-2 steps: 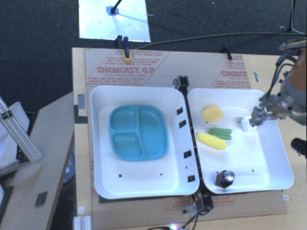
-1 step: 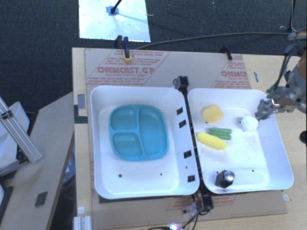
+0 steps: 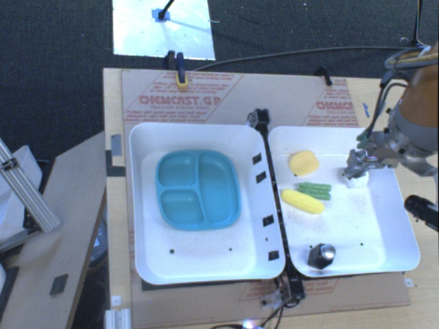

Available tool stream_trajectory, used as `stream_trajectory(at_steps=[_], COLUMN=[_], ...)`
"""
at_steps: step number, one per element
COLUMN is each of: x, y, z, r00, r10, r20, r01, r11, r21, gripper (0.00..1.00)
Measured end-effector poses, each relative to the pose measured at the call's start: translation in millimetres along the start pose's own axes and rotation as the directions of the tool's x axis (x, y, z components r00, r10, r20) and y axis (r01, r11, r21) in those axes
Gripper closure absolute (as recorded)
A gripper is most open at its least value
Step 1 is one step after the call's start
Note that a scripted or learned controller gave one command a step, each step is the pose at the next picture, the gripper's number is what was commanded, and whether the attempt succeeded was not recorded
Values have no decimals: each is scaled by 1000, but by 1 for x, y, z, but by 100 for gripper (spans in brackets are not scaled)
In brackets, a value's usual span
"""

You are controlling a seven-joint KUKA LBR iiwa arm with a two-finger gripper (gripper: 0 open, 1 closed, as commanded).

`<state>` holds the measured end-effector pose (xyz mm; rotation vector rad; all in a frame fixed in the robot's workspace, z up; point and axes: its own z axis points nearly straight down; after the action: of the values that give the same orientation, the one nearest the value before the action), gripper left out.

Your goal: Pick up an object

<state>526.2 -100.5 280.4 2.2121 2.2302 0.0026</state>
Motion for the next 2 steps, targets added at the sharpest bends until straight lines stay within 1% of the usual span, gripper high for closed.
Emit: stream_trajectory(at_steps=[1, 2], x=[46, 99], y=[3, 4], z=[18, 37], r00=[1000, 1000], r10=[-1, -1], r20=[-1, -1], r01=[1, 1], r11=[1000, 1000], r21=[0, 0], gripper=[100, 100])
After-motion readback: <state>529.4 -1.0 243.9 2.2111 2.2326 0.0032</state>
